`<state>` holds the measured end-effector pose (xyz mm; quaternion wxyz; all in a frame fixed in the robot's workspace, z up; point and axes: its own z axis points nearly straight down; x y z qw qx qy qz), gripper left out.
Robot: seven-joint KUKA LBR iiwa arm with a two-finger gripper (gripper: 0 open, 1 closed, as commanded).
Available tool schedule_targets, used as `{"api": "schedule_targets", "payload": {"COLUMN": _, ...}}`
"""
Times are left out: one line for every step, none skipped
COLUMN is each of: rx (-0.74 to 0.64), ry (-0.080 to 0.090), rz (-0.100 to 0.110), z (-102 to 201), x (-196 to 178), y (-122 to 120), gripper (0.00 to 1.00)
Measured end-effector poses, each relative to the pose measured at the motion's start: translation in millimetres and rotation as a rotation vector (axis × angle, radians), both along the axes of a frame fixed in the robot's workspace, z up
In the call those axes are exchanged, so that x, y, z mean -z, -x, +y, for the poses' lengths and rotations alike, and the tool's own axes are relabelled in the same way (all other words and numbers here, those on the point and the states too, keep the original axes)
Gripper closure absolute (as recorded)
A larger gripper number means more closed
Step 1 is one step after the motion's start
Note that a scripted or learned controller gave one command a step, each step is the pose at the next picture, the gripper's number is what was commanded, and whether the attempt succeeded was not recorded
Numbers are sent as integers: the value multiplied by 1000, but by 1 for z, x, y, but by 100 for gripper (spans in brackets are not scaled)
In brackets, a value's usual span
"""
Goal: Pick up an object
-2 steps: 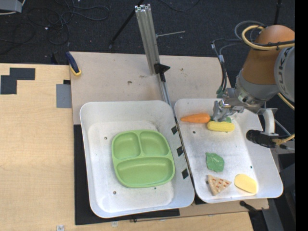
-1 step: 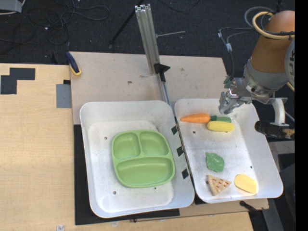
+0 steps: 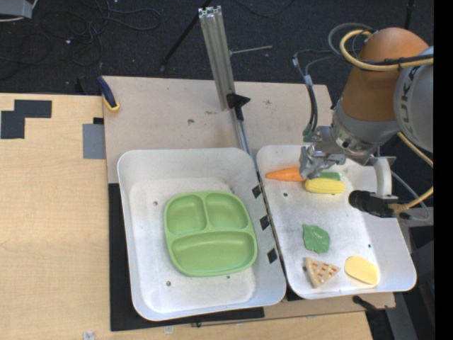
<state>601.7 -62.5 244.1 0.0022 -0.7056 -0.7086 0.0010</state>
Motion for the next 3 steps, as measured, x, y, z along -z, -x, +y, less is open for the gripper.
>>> {"api": "schedule_targets", "payload": {"rx": 0, "ry": 0, "rz": 0, "z": 51, "x": -5, "y": 24, "gripper": 100}}
{"api": "schedule_targets", "payload": {"rx": 0, "ry": 1, "rz": 2, "z": 102, "x": 10, "y": 52, "gripper": 100}}
{"api": "schedule_targets", "payload": {"rx": 0, "ry": 1, "rz": 2, "z": 150, "x": 23, "y": 75, "gripper": 100}}
